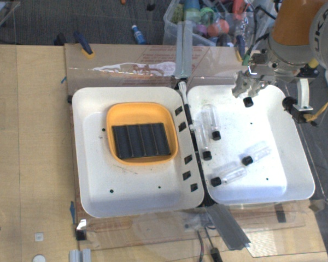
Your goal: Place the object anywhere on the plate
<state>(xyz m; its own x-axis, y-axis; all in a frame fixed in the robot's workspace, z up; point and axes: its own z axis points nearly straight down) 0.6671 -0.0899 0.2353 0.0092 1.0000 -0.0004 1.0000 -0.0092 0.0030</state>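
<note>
Clear tube (210, 122) below-left of hand (246, 89)

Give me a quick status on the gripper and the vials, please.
Gripper over right bin's far edge. Clear vials loose in that bin. Orange plate in left bin carries a black tray.

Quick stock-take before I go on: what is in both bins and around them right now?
Left bin: one, white, left half of the bench.
Plate: one, orange, squarish, in the left bin.
Ridged block: one, black, lying on the plate.
Right bin: one, white, beside the left bin.
Vials: four, clear with black caps, in the right bin; one near the divider, one below it, one at centre right, one at lower centre.
Clutter box: one, clear, mixed coloured items, beyond the bins.
Arm: one, orange band, entering from the right.
Pincer: one, grey, over the right bin's far edge.
</note>
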